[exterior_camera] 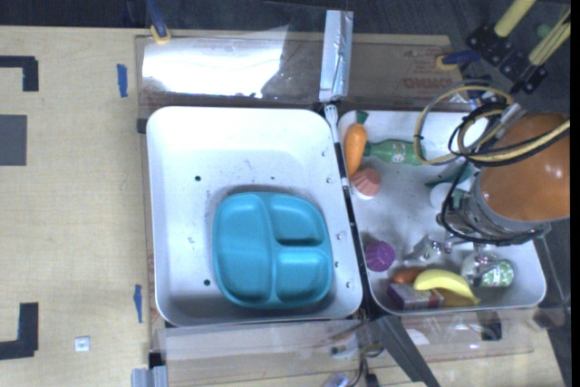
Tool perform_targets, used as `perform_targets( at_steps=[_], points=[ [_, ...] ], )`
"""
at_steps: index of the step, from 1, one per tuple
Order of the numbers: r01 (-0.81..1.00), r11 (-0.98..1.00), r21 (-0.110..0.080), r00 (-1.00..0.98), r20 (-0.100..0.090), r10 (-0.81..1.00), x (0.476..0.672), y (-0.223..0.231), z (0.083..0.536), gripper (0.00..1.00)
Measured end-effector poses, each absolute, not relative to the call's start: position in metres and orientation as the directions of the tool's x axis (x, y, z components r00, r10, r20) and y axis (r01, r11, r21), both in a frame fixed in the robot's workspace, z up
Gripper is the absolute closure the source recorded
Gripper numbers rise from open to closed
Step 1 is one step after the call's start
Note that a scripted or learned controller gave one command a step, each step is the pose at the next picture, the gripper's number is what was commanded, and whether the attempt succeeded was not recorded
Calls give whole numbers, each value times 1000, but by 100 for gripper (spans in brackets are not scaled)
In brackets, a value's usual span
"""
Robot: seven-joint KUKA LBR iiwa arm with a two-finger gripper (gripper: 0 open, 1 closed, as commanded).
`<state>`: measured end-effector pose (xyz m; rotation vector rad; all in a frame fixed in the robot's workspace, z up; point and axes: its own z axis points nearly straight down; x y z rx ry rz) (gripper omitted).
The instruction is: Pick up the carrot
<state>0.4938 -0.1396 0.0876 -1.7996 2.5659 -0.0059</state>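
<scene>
My orange-banded wrist (530, 172) hangs over the right bin's (403, 127) right side, pincer (458, 249) pointing down above the banana (444, 284); its state I cannot tell. The carrot (354, 146) lies along that bin's left wall, near its far corner.

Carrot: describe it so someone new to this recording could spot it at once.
Look in the right-hand white bin, at its far left corner beside the wall shared with the other bin. The carrot lies there, orange and tapered, with a green stub at its far end. Just below it sits a rounder pinkish item.
</scene>
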Motion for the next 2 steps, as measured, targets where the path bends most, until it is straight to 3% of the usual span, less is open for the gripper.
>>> perform_targets(
  at_steps=[1,2],
  points=[
    [-964,265,-5,-265,-32,-964,523,-156,90,0],
    [-993,-121,-9,121,-4,-993,522,-179,87,0]
  ],
)
